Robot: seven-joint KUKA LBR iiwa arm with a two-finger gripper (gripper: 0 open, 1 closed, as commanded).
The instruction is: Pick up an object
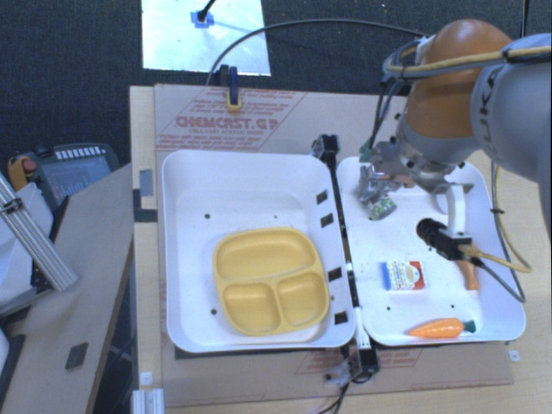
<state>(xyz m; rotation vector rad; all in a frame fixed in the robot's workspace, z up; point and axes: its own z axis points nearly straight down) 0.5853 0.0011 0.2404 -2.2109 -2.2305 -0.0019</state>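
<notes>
Grey metal jaws point(376, 190) hang low over a small crumpled green packet point(382, 205), probably lining up a grasp. Their spread: cannot tell.

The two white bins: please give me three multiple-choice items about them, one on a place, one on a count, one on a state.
1. Where does the yellow tray lie?
A. left bin
B. right bin
C. on the bench

2. How many compartments does it have?
A. two
B. three
C. four

3. How does the toy carrot lie?
A. upright
B. flat on the bin floor
C. between the jaws

Key: 1 A, the yellow tray is in the left bin. 2 B, one long, two small. 3 B, the toy carrot lies flat in the right bin, apart from the gripper.
</notes>
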